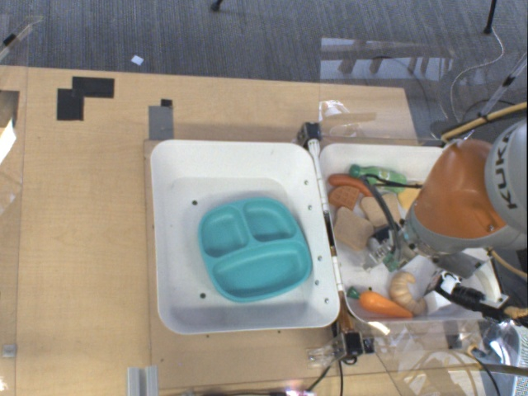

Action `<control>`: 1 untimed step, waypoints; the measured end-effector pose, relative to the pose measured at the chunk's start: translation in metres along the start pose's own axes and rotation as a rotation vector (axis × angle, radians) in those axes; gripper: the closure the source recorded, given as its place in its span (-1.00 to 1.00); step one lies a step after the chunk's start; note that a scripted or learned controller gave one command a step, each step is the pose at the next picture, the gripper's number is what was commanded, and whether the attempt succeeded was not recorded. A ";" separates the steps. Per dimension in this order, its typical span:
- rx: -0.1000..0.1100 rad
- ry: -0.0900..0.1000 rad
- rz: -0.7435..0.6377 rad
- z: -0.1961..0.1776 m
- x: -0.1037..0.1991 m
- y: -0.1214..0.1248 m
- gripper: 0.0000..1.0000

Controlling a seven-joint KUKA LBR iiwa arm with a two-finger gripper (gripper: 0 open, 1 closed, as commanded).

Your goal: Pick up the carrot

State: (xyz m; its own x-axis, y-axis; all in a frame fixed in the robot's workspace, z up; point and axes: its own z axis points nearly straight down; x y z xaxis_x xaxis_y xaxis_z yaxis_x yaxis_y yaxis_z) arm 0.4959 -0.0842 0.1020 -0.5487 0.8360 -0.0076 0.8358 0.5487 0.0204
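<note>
Grey carpet runs across the top of the view, and below it a tan wooden bench carries two shallow white bins side by side. Left bin holds a teal divided plate lying flat near its middle. Right bin is crowded with toy food.

Near that bin's front left corner lies the carrot, a smooth orange taper with a small green tip at its left end, resting nearly level and angled slightly down to the right. Just behind it, touching or almost so, sits a pale lumpy piece (what it is cannot be made out). Further back are a brown bread-like slice, a reddish sausage shape and a green item.

From the right, the arm leans in over the bin, its orange band covering much of the bin's right half. Its gripper is a dark, cluttered tangle of cable and metal above the bin floor, apart from the carrot; whether it is spread or closed cannot be told.
</note>
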 end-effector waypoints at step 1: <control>0.008 -0.003 -0.313 0.012 -0.056 -0.026 1.00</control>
State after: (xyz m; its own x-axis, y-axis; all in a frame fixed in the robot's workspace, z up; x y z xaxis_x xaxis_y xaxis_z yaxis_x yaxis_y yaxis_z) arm 0.5047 -0.1449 0.0903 -0.7791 0.6267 -0.0149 0.6267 0.7792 0.0090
